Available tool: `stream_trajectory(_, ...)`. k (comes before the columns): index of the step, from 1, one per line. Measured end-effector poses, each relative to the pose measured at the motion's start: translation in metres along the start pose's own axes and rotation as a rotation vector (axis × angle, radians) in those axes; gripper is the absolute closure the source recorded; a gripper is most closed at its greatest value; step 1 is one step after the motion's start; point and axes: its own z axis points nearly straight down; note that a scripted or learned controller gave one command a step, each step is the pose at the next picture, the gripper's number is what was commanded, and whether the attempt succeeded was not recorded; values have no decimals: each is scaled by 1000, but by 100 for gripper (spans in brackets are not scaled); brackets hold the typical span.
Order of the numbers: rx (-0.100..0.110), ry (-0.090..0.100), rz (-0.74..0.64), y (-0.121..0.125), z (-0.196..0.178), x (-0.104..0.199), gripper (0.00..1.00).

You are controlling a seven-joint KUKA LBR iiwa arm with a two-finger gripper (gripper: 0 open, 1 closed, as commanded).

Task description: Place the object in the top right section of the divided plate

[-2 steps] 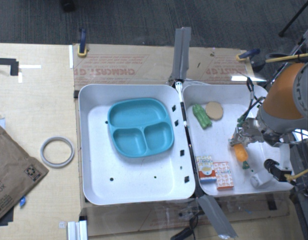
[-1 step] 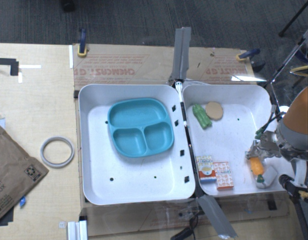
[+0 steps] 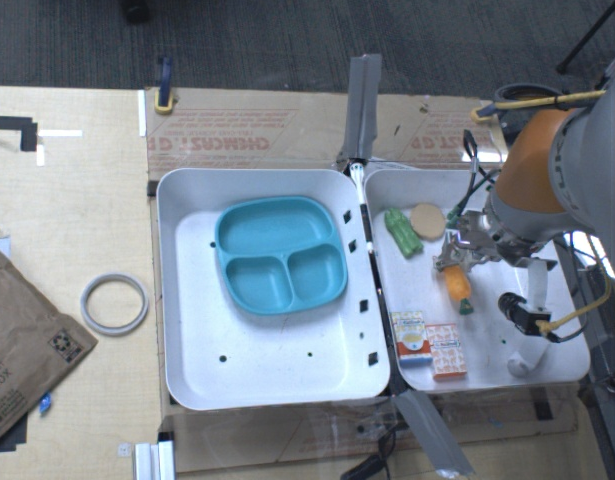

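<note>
Dark carpet runs across the top of my view, and below it the wooden bench (image 3: 67, 218) carries two shallow white bins side by side. From my seat the arm (image 3: 572, 158) is the biggest thing in the right part of the view — grey, with its orange band (image 3: 532, 163) bright above the wrist, reaching in over the right bin (image 3: 567, 368). The left bin (image 3: 182, 368) holds a teal divided plate (image 3: 280, 254) near its middle, one large section toward the top and two smaller ones below it, all three bare.

A brown cardboard box (image 3: 22, 348) lies tilted at the left edge of the bench, and a roll of tape (image 3: 114, 302) sits between it and the left bin.

In the right bin I see the gripper (image 3: 453, 252) down low, just above an orange carrot-like toy (image 3: 457, 286) — whether its fingers are open or closed I cannot tell. A green vegetable toy (image 3: 401, 232) and a round tan piece (image 3: 428, 219) lie touching near the bin's top left. Two small cartons (image 3: 428, 346) rest side by side near its bottom edge.
</note>
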Motion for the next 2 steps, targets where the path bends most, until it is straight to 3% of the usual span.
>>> stream_trajectory(1,0,0,71,-71,0,-81,100)
stream_trajectory(2,0,-1,106,-49,-77,-84,100)
